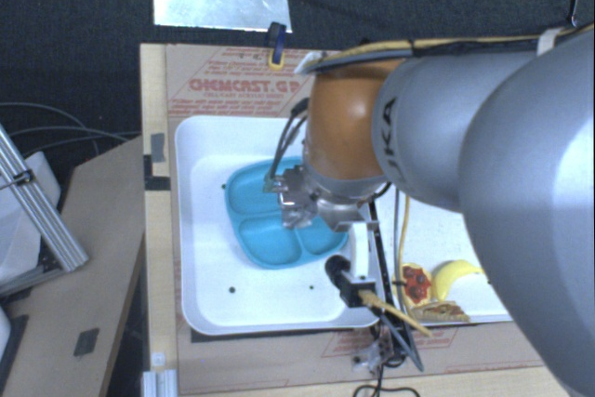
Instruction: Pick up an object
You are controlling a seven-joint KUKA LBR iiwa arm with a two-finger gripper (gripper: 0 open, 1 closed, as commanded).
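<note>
Reach step: claw [296, 211] (grip state unclear, I cannot tell) hovers over blue tray [256, 218] in left bin [200, 228]; next, descend squarely.

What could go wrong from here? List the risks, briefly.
1. The tool sits low over the blue divided plate, whose shallow, wide shape may slip from a pinch.
2. The arm hides much of the right bin, so the banana and nearby items could get bumped.
</note>
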